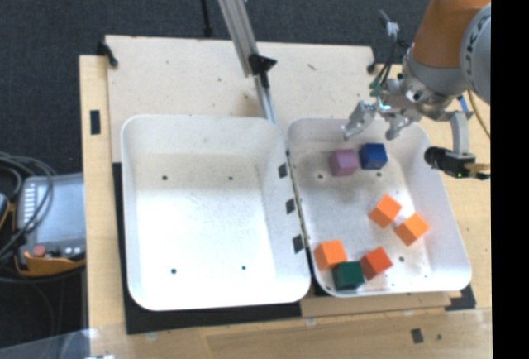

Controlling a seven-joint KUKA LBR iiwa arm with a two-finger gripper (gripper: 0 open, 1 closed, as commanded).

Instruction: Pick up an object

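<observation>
The right bin (438,208) holds several small blocks. A purple block (344,162) and a blue block (374,155) sit side by side near its far wall. Two orange blocks (384,211) (412,227) lie at mid bin. Near the front edge are another orange block (331,253), a dark green block (348,275) and a red-orange block (376,262). My gripper (378,123) hangs above the far wall of the right bin, just over the blue and purple blocks, open with nothing between its fingers.
The left bin (207,208) lies beside the right one. A slanted aluminium post (235,14) rises from the bench behind the bins. A grey device with cables (45,221) sits off the bench at the left.
</observation>
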